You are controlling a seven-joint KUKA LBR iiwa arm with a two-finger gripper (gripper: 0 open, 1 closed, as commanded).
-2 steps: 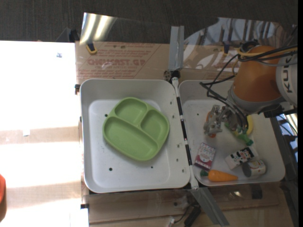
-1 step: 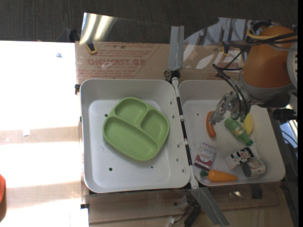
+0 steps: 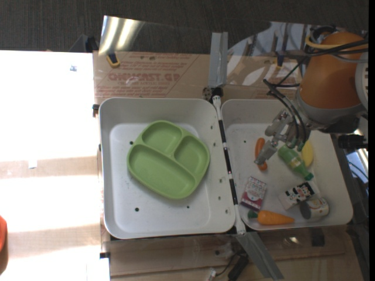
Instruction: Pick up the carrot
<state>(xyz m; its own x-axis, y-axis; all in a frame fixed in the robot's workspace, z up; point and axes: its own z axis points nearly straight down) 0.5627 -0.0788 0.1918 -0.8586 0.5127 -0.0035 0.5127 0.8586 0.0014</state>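
Carrot (image 3: 275, 218): orange, tapered, lying flat near the front rim of the right bin (image 3: 340, 174), just in front of a small pink-and-white carton (image 3: 254, 193). A second small orange piece (image 3: 259, 148) with a reddish end lies upright in the picture near the bin's left wall; what it is cannot be told.

Writing: faded red lettering on the cardboard sheet (image 3: 153, 75) behind the bins, too washed out to read with confidence. Print on the carton too small to read. Black-and-white patterned pack (image 3: 300, 193) with no legible text, beside a pale round item (image 3: 317, 208).

Other contents, right bin: green bottle (image 3: 295, 161), yellow item (image 3: 307, 153) just beside it. Left bin (image 3: 111, 157): green divided plate (image 3: 169, 158), tilted to the bin's edges.

Tool: gripper (image 3: 270, 151) over the right bin, pointing down-left, tips just beside the small orange piece. Whether the fingers are spread or closed cannot be told, nor any contact. Well apart from the carrot at the front rim.
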